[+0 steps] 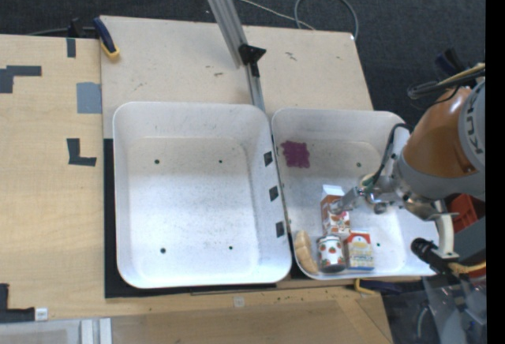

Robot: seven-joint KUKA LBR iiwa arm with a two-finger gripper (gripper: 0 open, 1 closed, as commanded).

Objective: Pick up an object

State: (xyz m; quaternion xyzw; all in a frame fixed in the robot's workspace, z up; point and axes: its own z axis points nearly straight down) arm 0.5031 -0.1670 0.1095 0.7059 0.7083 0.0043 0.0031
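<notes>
My gripper [364, 192] hangs low over the right bin [387, 125], at the end of the grey arm with the orange band. Its tip is just right of the top of a red and white carton [334, 214] that lies in the bin's front half; whether they touch is unclear. In front of the carton stands a small red and white can [331, 253]. A red box [360, 250] lies beside the can on its right. A flat purple piece [295, 153] rests near the bin's back left.
A tan curved object [303, 251] leans in the right bin's front left corner. The left bin [126, 177] adjoins the right one. A grey metal pole [225, 7] slants across the bench behind the bins. A blue and yellow clamp [106, 39] lies at the back left.
</notes>
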